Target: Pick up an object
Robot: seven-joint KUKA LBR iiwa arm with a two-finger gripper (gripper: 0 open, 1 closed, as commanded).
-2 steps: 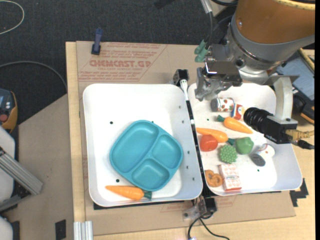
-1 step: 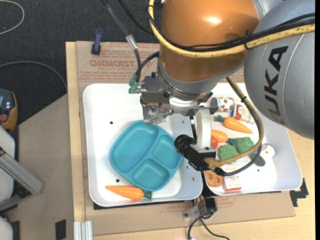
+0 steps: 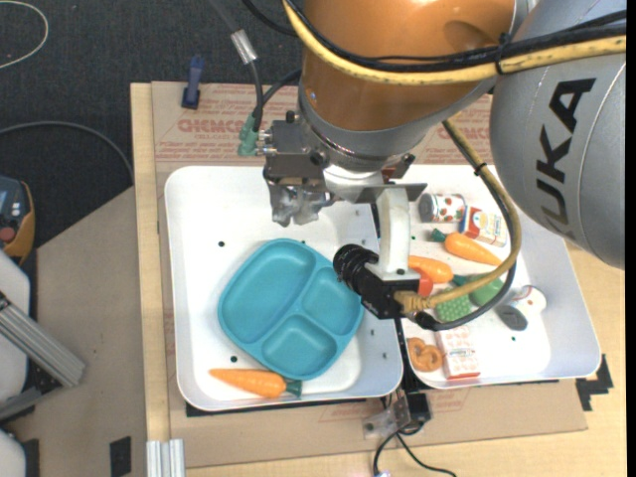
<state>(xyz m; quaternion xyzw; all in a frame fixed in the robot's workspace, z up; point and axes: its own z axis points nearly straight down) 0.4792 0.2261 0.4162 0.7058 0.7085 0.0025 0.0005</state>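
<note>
Dark carpet floor point(image 3: 89, 68) surrounds a cardboard-topped bench point(image 3: 159, 266).

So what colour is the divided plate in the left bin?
Light blue divided plate, clearest in the camera view.

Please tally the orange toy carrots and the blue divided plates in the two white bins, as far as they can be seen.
Orange toy carrots: 2, one in the left bin, one in the right bin
Blue divided plastic plates: 1
Total: 3; the arm hides part of the right bin.
</note>
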